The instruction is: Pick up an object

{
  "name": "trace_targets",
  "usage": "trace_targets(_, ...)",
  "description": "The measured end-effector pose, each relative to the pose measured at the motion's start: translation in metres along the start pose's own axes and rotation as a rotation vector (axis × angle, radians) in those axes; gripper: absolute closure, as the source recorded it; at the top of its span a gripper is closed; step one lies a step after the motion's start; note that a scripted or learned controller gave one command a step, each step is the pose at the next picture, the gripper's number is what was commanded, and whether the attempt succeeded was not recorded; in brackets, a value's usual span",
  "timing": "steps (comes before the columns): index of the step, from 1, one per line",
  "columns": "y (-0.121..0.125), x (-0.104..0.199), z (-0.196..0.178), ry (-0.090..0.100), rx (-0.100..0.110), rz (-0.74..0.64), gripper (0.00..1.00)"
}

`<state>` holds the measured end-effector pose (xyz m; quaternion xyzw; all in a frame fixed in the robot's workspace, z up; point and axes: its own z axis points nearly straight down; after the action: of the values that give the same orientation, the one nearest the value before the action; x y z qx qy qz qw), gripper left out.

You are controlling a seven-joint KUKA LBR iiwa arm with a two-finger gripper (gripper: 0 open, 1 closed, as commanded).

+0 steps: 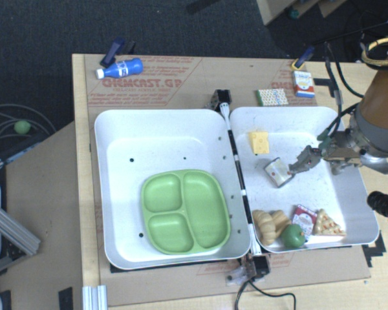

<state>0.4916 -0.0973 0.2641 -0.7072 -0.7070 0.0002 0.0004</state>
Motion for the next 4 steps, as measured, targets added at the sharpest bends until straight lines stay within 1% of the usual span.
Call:
trace_targets(1,0.059,-0.006,0.052,-0.001,-0.001,0.0,0.0)
trace_targets(2,0.077,-0.017,0.158,0.001,0.004,0.001,0.0)
trace_targets(3,0.074,-0.013,0.18,0.001,0.003,0.001,0.0)
trace_targets(4,0.075,-0.013,0.169,0.0,-0.002,0.001,1.0)
